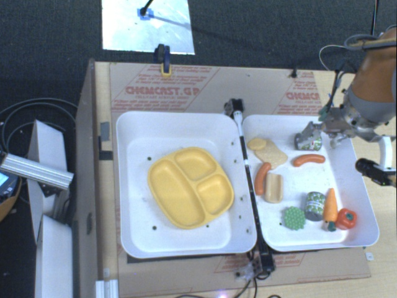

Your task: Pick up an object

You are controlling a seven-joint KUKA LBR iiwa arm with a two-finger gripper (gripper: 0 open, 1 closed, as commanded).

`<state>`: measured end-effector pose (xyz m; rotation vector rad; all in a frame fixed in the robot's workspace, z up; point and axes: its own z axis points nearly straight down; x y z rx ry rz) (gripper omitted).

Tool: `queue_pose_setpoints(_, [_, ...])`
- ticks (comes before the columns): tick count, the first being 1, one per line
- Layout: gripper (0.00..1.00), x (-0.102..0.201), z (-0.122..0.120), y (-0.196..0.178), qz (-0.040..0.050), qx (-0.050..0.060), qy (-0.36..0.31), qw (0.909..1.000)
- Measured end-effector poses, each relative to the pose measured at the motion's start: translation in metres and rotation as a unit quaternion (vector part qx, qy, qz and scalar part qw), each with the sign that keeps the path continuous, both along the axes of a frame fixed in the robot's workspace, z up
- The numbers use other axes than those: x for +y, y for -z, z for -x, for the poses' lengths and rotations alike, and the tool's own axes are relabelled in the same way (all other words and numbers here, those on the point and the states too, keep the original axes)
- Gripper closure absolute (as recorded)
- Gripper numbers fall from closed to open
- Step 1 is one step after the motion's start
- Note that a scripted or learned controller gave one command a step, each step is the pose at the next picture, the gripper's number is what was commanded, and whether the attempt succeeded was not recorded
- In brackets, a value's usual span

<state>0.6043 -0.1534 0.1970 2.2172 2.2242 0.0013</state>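
The right bin (360,185) holds several toy foods. Among them are a beige cookie (257,144), an orange sausage (308,160), a hot dog (262,177), a bun (273,188), green broccoli (294,218), a can (315,205), a carrot (330,207) and a red pepper (346,219). My gripper (314,134) hangs low over the bin's far part, right at a small grey-green can-like thing (307,143). That thing sits just above the sausage. Whether it is held I cannot make out.
The left bin (136,166) carries a yellow divided plate (189,186). A black clamp (236,108) sits on the divider between the bins. The arm's grey and orange body (375,73) enters from the upper right. A black part (375,169) overhangs the right rim.
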Motion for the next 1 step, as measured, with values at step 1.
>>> queue_pose_setpoints(1, [0.00, 0.0699, -0.0221, 0.0652, -0.0008, 0.001, -0.001, 1.0000])
